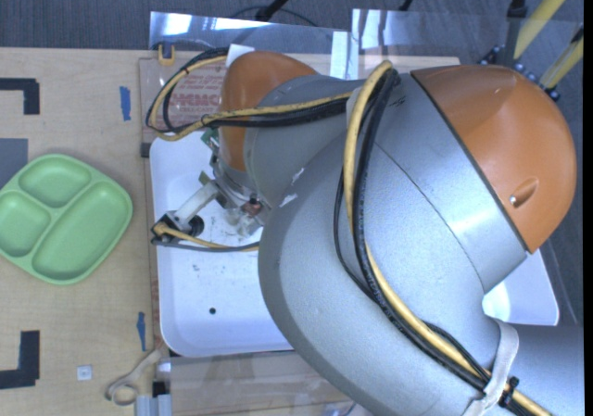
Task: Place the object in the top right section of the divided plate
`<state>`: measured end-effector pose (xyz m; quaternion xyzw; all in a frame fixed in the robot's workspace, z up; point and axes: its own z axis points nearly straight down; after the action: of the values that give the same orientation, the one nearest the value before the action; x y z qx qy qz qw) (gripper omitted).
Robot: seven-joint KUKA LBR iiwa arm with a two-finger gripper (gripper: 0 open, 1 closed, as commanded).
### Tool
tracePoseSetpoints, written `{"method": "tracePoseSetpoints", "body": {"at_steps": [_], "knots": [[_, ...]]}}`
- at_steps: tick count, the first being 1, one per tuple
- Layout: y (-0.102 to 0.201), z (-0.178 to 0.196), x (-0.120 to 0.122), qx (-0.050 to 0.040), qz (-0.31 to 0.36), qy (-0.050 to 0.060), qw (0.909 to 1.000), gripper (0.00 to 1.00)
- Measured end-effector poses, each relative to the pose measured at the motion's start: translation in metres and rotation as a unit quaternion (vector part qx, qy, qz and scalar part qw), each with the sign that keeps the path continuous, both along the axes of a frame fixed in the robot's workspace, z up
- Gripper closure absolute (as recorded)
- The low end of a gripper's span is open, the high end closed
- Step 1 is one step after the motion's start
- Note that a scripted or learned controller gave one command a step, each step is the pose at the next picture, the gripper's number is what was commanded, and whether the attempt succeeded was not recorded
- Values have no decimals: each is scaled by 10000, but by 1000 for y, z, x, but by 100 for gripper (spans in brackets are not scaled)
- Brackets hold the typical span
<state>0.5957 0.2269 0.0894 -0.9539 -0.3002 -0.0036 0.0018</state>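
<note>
The green divided plate [63, 217] lies on the wooden bench at the left, outside the bins. It has two small sections and one long one. My gripper [238, 208] hangs low over the left white bin [199, 312], near the bin's middle, well to the right of the plate. The wrist and its cables cover the spot under the gripper, so what lies there is hidden. A yellow and black cable loop [178, 229] trails from the wrist toward the bin's left wall.
The big grey and orange arm [417, 220] covers the right bin and much of the left one. Black tape marks [20, 94] and blue tape bits [124, 101] sit on the bench. A small dark speck [212, 311] lies on the bin floor.
</note>
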Motion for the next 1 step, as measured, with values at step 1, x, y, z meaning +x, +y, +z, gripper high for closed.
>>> {"method": "tracePoseSetpoints", "body": {"at_steps": [1], "knots": [[-1,-1,0,-6,-2,1,10000,0]]}}
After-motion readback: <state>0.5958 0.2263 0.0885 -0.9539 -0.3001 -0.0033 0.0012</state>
